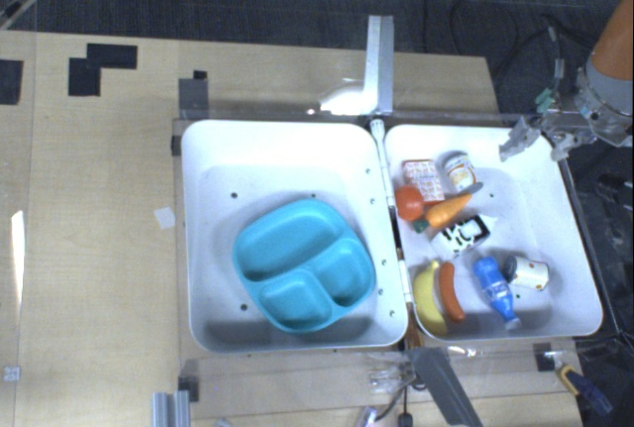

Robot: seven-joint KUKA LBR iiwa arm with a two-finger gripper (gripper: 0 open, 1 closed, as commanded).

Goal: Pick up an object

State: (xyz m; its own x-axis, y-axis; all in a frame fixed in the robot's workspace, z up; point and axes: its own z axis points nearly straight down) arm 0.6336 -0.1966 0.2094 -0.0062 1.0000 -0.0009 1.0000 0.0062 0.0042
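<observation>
Beside the right bin's (580, 247) far corner, the gripper (535, 136) hangs spread, holding nothing.

From my seat, both white bins (282, 143) look like smooth moulded plastic with a soft sheen. The blue divided plate (303, 263) is glossy plastic too. The bench top (94, 217) reads as pale wood laminate, fairly matt, under a clear reflective sheet. The upright bar (380, 63) between the bins is brushed metal. The carrot (448, 209) and banana (427, 296) look like shiny toy plastic. The gripper (535, 136) appears dull grey metal.
</observation>
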